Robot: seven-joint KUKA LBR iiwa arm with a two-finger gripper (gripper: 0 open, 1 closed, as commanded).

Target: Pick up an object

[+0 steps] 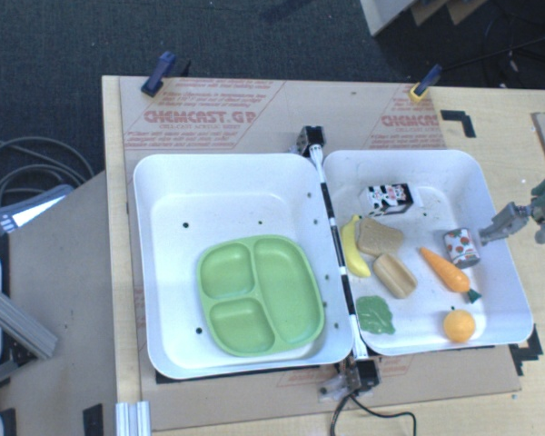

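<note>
White plastic bins sat side by side on the bench, and the right bin held pretty much all the small stuff. Taking the carrot as the landmark: a small red-and-white spotted cube sat just above it, touching or nearly so. The gripper came in from the right edge, its tip right beside that cube, up and to the right of the carrot. Whether anything was actually pinched couldn't be told from this angle, too small and blurry.

Below the carrot, near the bin's front wall, sat an orange fruit. Left of the carrot lay a bread roll, with a tan bread slice above that and a banana further left against the divider. A green leafy piece sat down-left of the carrot. A black-and-white milk carton lay up-left, well apart.

Way left of the carrot, in the left bin, sat a green divided plate.
</note>
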